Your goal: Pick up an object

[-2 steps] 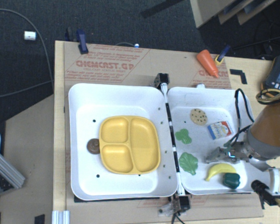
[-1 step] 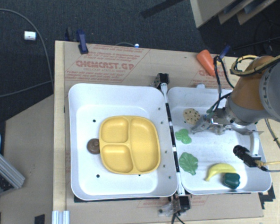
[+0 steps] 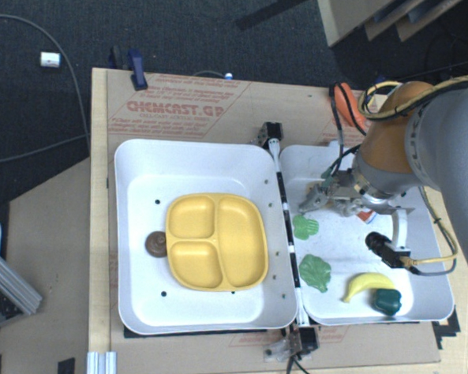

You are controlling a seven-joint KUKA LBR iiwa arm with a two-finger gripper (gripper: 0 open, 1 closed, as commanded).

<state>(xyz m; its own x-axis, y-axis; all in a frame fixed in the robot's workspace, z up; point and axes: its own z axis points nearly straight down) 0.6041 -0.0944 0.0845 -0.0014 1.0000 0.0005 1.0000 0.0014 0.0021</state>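
Observation:
The right bin (image 3: 429, 301) holds a small light green leafy piece (image 3: 304, 226), a bigger green leafy piece (image 3: 316, 272), a yellow banana (image 3: 366, 284) and a dark green object (image 3: 387, 301) touching the banana's right end. My gripper (image 3: 319, 198) hangs low over the upper left part of this bin, just above the small green piece. The arm's grey and orange wrist (image 3: 390, 148) rises behind it. A bit of a red object (image 3: 365, 217) peeks out from under the wrist.
The left bin (image 3: 140, 169) carries a yellow divided plate (image 3: 216, 241), with a brown round object (image 3: 156, 244) against its left edge. A black cable connector (image 3: 382, 247) hangs over the right bin. A dividing ridge (image 3: 287, 225) runs between the bins.

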